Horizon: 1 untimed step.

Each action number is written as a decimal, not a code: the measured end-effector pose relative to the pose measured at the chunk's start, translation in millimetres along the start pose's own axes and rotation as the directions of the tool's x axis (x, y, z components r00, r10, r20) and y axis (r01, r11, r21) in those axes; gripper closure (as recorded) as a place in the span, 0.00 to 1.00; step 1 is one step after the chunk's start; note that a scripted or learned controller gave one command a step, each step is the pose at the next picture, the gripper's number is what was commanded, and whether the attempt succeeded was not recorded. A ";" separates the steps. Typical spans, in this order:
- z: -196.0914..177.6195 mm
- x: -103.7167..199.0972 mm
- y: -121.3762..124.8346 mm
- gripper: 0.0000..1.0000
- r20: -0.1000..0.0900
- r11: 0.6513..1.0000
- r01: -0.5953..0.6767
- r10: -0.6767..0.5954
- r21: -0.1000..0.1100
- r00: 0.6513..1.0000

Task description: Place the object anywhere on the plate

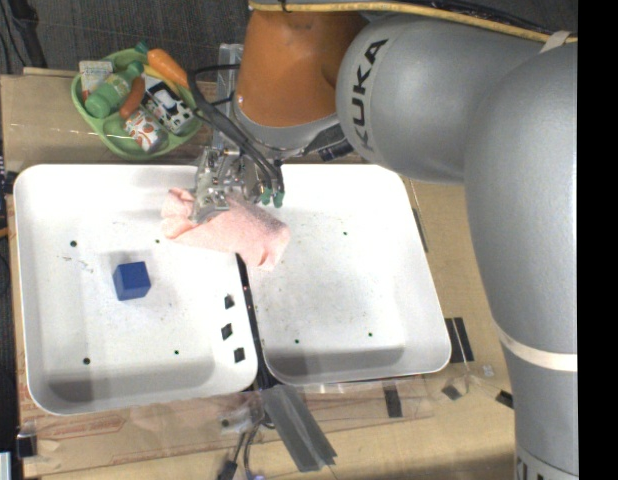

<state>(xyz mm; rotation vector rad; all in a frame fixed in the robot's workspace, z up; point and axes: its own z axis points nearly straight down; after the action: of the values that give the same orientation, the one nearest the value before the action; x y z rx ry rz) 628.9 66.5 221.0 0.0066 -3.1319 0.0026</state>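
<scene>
where the bins meet, pink cloth under end effector, grip state unclear

Arm: grey KUKA arm reaches in from the right, bulky links filling the upper right
Wrist: orange band sits just above the tool, pointing steeply down
Gripper: gripper hangs low beneath the wrist, metal parts and cables showing

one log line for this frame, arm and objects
gripper over pink cloth | cloth straddles bin divider | blue cube in left bin | grasp unclear
</scene>
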 end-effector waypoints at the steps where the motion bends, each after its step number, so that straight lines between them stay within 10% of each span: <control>1: -10.1 18.0 48.0 1.00 0.001 1.000 0.004 -0.004 0.001 1.000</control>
<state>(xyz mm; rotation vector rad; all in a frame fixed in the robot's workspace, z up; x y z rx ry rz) 610.8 114.4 231.2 0.0125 -3.1331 0.0046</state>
